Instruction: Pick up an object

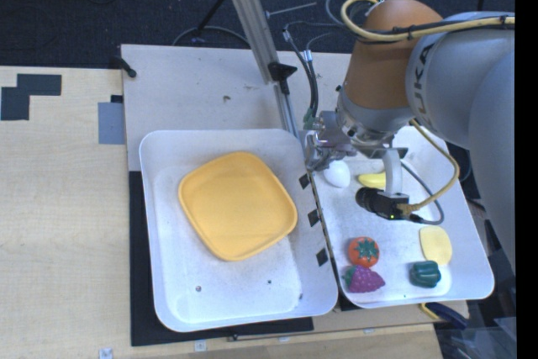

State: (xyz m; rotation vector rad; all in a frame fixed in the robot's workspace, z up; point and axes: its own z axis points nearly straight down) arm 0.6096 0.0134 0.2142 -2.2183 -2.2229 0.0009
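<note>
Two bins (168, 298), hand (324, 154) low at right bin's top-left corner, over egg (338, 174).
Grip state impossible to tell. Best to centre over egg, clear of divider wall, then close gently; round, smooth, likely to slip. Tomato (363, 250), grapes (365, 279), pepper (425, 272) near bottom edge; yellow plate (237, 204) in left bin; dark floor beyond bench (59, 206).

The grey arm (471, 88) reaches in from the right — orange band above the wrist — and its gripper (324, 149) points down and leftward.
</note>
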